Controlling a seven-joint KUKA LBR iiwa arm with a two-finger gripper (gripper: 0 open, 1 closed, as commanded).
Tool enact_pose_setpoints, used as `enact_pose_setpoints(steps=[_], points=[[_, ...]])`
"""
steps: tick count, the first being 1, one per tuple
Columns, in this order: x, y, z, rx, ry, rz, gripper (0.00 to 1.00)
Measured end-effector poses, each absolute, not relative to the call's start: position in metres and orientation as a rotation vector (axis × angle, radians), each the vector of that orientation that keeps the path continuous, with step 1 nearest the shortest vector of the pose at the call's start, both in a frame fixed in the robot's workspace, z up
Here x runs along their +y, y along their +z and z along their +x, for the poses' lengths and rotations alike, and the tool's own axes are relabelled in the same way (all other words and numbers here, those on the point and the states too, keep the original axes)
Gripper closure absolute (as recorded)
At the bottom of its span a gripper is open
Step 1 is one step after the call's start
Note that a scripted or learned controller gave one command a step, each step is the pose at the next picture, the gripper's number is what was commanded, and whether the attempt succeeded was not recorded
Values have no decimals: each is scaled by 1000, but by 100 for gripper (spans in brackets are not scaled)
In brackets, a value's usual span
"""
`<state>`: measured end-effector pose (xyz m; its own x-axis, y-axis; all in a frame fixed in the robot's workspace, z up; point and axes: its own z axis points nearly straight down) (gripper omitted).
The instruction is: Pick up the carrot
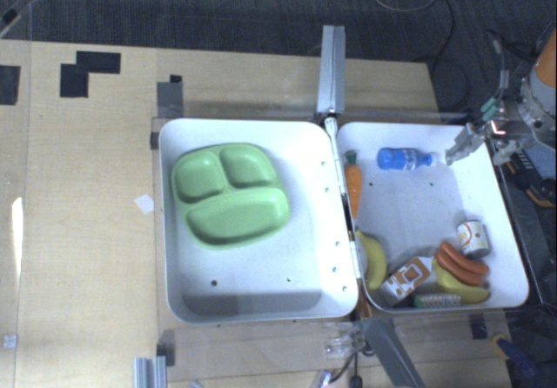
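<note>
Left bin (252,299) holds green divided plate (231,193). Right bin (418,204): carrot (353,189) lies along left wall, near blue bottle (403,158). Gripper (474,141) above bin's far right corner, finger state unclear, cannot tell.

Two bins (252,138), one carrot (352,189), two bananas (375,260).
</note>
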<state>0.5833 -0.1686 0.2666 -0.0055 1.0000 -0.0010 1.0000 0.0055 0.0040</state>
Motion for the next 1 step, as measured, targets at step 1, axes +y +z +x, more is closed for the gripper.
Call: enact_pose_setpoints(steps=[1], points=[[-118,202,635,2342,4,2089,0]])
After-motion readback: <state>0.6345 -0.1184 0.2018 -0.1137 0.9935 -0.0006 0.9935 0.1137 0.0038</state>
